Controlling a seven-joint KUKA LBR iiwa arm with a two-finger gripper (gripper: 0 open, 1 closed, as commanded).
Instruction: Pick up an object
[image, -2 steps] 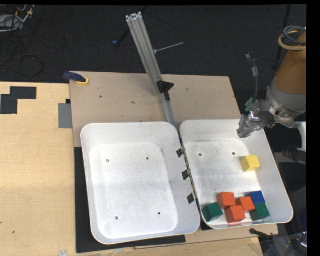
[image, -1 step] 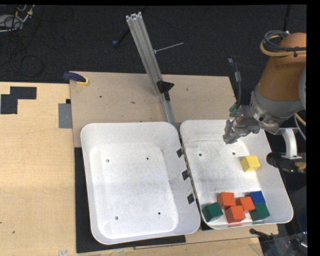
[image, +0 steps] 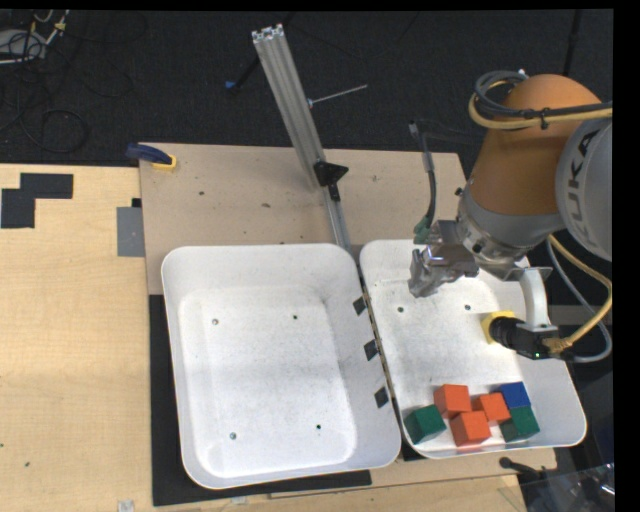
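Nearest the camera, a cluster of small blocks sits in the near right corner of the right bin (image: 400, 262). It is made up of three orange blocks (image: 471, 427), two green blocks (image: 426, 423) and one blue block (image: 515, 396), all touching or just beside one another. The green ones mark the left and right ends of the cluster, and the blue one lies at its far right. The left bin (image: 200, 265) lies alongside, and black clips (image: 369, 349) sit along the seam between the two.

Farther back, the gripper (image: 428, 277) hangs over the far part of the right bin, well apart from the blocks, with bare white floor between. Nothing shows between its fingers, but how wide they stand cannot be told from this slant. A yellow-and-black fitting (image: 510, 331) sits to its right, near the bin's right rim.

On the arm's grey casing (image: 600, 190) at the right edge, part of the letters "KUK" can be read. Beyond, a slanted aluminium rail (image: 295, 110) rises from the bench (image: 230, 195), and a blue-and-yellow clamp (image: 152, 155) lies at the bench's far left corner.
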